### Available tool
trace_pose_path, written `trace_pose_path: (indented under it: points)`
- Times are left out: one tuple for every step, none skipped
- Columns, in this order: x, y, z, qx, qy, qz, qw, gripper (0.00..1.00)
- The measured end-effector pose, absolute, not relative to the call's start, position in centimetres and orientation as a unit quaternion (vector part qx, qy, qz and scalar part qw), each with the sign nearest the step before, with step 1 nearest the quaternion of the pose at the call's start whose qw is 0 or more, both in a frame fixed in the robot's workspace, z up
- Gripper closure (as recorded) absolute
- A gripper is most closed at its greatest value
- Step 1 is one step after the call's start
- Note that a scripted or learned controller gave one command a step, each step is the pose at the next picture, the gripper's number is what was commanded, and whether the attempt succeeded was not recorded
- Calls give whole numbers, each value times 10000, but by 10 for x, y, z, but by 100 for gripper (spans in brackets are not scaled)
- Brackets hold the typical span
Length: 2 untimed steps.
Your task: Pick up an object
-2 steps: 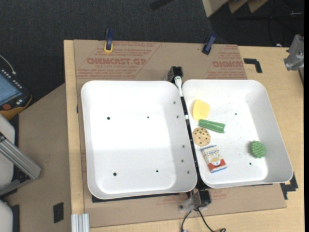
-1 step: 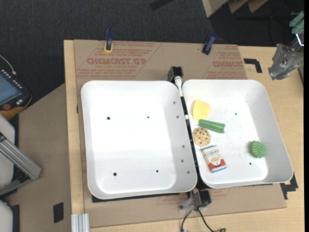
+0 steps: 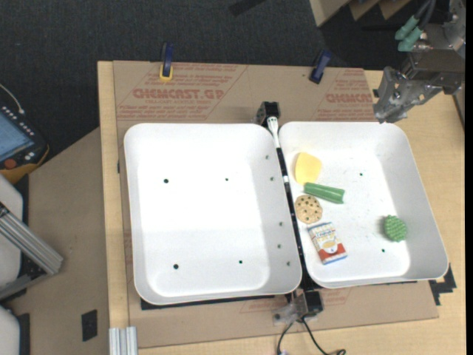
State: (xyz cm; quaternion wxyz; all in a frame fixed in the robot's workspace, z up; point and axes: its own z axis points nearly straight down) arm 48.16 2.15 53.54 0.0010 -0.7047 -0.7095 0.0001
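Note:
The right bin [image 3: 399, 143] holds several small items: a yellow wedge [image 3: 308, 166], a green stick [image 3: 324, 192], a round cookie [image 3: 308, 208], a small red and white carton [image 3: 327, 243] and a green knobbly ball [image 3: 395, 228]. My gripper [image 3: 392, 108] hangs at the far right, above the back right corner of that bin, well away from every item. Nothing shows between its fingers.
The left bin [image 3: 140, 198] lies beside the right one on a brown cardboard sheet [image 3: 222, 87]. Two clamps [image 3: 167, 63] pin the sheet's back edge. A black divider [image 3: 284, 191] runs between the bins.

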Motion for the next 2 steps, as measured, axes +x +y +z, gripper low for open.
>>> trace_pose_path:
  points:
    - [479, 82, 535, -7047, -7095, -2, 5, 100]
    - [479, 108, 535, -7060, -7082, -5, 1, 100]
